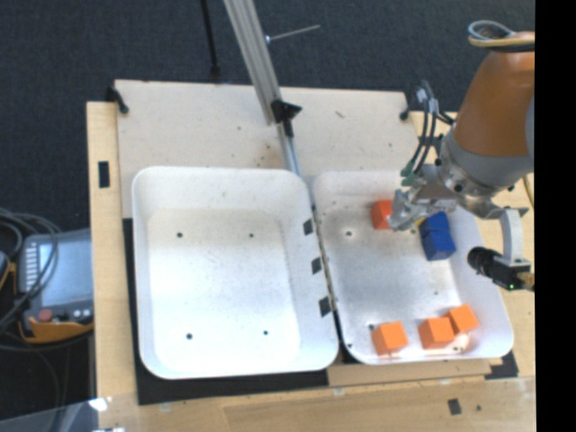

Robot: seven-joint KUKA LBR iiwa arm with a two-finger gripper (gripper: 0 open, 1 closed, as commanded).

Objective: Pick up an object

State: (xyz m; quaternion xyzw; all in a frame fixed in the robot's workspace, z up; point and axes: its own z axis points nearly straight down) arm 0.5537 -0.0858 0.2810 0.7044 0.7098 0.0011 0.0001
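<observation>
Gripper (407,216), four orange blocks (390,337), one blue block (437,238)

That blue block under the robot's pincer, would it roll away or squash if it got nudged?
The blue block looks boxy with flat faces, so it would probably slide rather than roll. It seems rigid, keeping crisp edges, so squashing is unlikely. It lies near the right bin's middle, so a nudge would likely just shift it along the floor.

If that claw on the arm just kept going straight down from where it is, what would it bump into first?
Probably the orange block right under the gripper, near the blue block in the right bin. Depth is hard to judge from this slanted view.
</observation>
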